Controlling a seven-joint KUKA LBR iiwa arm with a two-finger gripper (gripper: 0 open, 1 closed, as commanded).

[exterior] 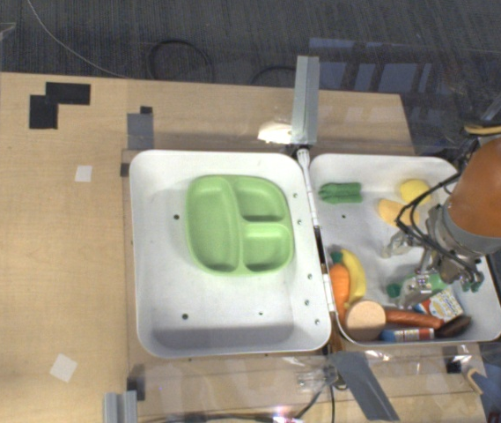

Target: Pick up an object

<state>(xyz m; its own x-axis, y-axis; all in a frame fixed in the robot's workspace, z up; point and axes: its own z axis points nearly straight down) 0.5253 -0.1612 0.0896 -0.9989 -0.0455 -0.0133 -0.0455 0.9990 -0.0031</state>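
Small plastic toy foods (349,276) crowd the claw (428,278), whose grip is indiscernible.

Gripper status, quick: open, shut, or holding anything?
Gripper: cannot be told; it sits low in the right bin over the toy food, under the wrist.

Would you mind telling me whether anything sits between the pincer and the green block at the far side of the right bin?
Nothing visible blocks that path. The pincer hangs low over the right bin, and the green block lies apart on bare floor. The yellow pieces lie off to one side of the line, not across it.
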